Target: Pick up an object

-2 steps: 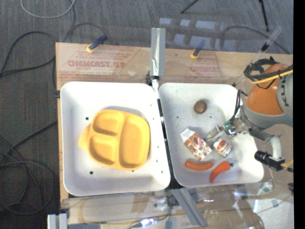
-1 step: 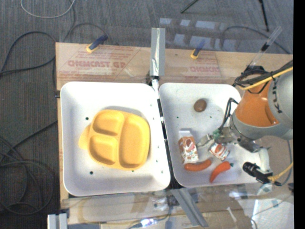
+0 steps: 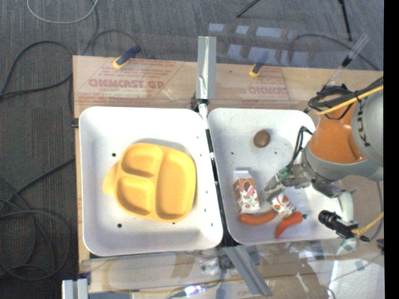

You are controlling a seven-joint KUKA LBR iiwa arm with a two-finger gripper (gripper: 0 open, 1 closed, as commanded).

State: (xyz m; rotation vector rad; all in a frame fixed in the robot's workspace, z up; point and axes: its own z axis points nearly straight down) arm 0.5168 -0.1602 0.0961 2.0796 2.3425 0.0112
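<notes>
Grey carpet around bench, yellow tray point(image 3: 156, 180) fills left bin point(image 3: 93, 229), fingers point(image 3: 278, 184) state unclear, right bin point(image 3: 237, 129) far half open

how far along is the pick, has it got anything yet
Done: the arm has reached into the right bin, with the tool low among the small items near its front. In hand: nothing visibly lifted; a small red-and-white packet lies right by the tool, and the view doesn't settle whether it is gripped. Left: secure and raise an item. The brown ball, carton and yellow tray sit untouched.
</notes>
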